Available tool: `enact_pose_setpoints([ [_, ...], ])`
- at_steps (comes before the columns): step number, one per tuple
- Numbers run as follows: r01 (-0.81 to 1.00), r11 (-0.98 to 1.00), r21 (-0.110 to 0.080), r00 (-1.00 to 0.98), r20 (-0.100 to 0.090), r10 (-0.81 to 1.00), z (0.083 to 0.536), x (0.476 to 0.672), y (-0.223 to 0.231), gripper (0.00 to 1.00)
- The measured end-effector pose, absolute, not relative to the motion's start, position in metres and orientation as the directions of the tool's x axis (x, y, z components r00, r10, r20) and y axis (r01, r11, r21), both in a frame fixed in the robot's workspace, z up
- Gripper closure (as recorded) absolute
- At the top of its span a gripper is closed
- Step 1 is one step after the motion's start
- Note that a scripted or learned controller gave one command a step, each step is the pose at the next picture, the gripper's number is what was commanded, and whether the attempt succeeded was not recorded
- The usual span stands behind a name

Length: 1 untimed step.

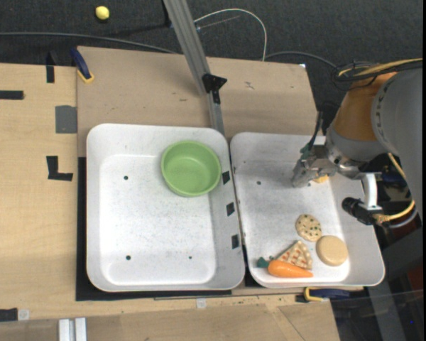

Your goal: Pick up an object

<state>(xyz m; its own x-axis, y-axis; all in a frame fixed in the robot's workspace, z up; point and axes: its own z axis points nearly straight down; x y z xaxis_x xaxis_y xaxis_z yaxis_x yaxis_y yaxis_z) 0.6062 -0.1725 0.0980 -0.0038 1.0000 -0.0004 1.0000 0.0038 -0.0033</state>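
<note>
The gripper (307, 174), grip state impossible to tell, hangs in the right bin (270, 190), up-bin from the chocolate-chip cookie (308, 226) nearest below it.

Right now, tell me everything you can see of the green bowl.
The green bowl is a round, light green dish with a smooth matte look, likely plastic. It sits upright, mouth up, with nothing visible inside. It lies in the left white bin, toward that bin's far right corner, close to the rim dividing the two bins. Only the bin floor touches it; the claw is over the right bin, well apart.
</note>
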Motion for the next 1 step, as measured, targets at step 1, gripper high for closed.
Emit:
enact_pose_setpoints([
  [1, 1.0, 0.002, -0.001, -0.002, 0.0, 1.0, 0.1377, 0.6076, -0.1689, 1.0],
])
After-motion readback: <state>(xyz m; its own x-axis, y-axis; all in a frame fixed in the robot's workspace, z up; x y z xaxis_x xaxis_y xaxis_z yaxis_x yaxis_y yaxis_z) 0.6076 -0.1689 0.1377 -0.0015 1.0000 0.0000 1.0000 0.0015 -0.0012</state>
